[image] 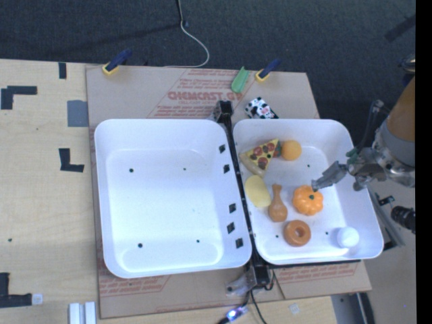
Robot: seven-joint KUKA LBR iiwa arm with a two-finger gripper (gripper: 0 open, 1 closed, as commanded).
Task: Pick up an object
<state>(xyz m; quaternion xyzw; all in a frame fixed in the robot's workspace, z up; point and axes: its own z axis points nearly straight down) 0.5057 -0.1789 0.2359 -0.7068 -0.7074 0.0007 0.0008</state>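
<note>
The right bin (337, 135) holds several toy foods: a pizza slice (262, 154), a small orange ball (291, 150), a pale yellow lemon (256, 191), a brown drumstick (277, 205), an orange pumpkin (308, 201), a glazed donut (297, 233) and a small white object (347, 237). My gripper (325, 179) reaches in over the bin's right side. Its tip hangs just above and right of the pumpkin's stem, and nothing is visibly held.
The left bin (108, 181) lies beside the right one, with a black divider (233, 181) between them. A black-and-white toy (260, 109) and a green clip (239, 80) rest on the cardboard behind the bins. Blue-yellow clamps (116, 61) hold the cardboard.
</note>
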